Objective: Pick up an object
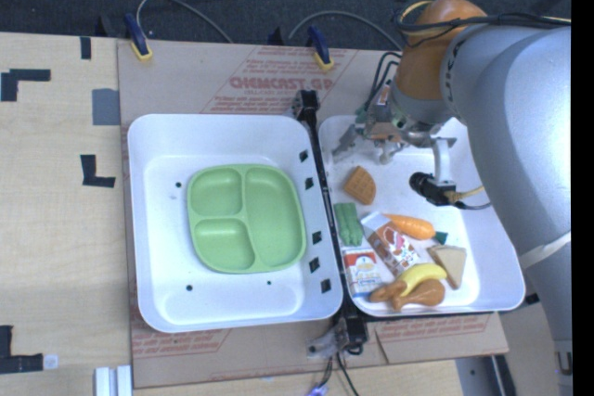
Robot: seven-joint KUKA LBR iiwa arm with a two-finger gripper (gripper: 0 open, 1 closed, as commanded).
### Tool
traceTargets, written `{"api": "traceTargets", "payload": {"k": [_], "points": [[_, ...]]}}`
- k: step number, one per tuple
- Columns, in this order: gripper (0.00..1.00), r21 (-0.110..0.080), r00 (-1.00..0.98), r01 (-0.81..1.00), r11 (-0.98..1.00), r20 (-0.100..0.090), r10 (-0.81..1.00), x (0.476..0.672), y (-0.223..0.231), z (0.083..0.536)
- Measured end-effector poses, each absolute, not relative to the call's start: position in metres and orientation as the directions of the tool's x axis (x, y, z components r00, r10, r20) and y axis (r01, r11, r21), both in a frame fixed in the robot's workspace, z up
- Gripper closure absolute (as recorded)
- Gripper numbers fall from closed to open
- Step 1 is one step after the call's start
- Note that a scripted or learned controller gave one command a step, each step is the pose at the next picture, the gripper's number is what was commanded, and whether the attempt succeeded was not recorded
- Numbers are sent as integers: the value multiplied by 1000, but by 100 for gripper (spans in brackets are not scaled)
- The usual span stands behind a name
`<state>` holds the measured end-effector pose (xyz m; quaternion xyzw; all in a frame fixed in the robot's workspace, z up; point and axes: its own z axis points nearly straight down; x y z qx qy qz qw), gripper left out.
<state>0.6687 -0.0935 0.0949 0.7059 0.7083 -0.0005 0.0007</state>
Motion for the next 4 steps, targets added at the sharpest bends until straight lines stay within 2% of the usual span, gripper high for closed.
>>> {"api": "traceTargets", "payload": {"k": [1,2,3,4], "points": [[0,1,-2,1000,2,-1,1000,646,-97,86],[100,2,-2,1000,2,-2,1000,647,-97,96],[0,2,-2,1000,2,-1,1000,647,-97,96],[0,3,-2,1000,2,-1,1000,606,-99,86]]}}
